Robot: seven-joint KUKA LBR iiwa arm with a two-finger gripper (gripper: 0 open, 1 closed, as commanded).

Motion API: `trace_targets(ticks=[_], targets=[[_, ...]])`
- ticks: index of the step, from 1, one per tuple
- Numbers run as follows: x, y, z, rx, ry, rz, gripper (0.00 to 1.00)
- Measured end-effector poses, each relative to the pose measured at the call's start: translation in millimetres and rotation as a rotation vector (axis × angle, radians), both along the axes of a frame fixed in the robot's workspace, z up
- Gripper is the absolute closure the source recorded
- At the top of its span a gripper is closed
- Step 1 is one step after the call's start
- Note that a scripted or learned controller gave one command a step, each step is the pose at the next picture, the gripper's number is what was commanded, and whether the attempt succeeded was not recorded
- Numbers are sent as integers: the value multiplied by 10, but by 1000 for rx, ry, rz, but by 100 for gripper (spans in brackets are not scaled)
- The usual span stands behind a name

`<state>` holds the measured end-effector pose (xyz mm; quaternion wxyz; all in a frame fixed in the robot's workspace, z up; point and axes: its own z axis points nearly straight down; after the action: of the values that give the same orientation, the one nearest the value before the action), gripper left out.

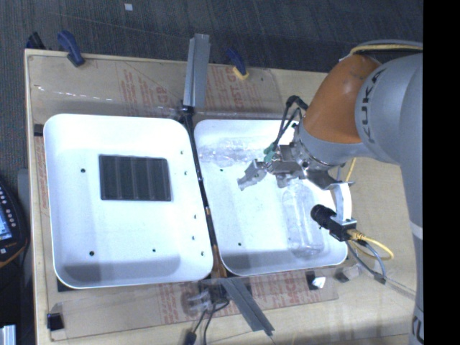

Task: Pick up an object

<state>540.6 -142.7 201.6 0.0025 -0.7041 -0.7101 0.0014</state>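
My gripper (pixel 250 176) hangs over the middle of the right bin (pixel 244 254), reaching in from the right under the orange-banded wrist. A clear plastic bottle (pixel 300 221) lies lengthwise along that bin's right side, just right of and below the gripper. A crumpled clear plastic piece (pixel 226 152) rests near the bin's back left, slightly up and left of the gripper. A dark grey ribbed rectangular block (pixel 135 177) lies flat in the left bin (pixel 72 250). Nothing is visibly held.
A grey divider bar (pixel 195 70) runs between the bins at the back. Blue clamps (pixel 70 47) sit on the bench's far edge. Cables and a black connector (pixel 332 221) trail by the right bin's right wall.
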Motion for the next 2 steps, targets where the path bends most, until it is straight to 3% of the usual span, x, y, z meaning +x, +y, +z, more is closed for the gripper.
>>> trace_targets(ticks=[1, 2], targets=[[-121, 113, 800, -4, -5, -185, 0], [-88, -575, 1315, -3, -4, -343, 0]])
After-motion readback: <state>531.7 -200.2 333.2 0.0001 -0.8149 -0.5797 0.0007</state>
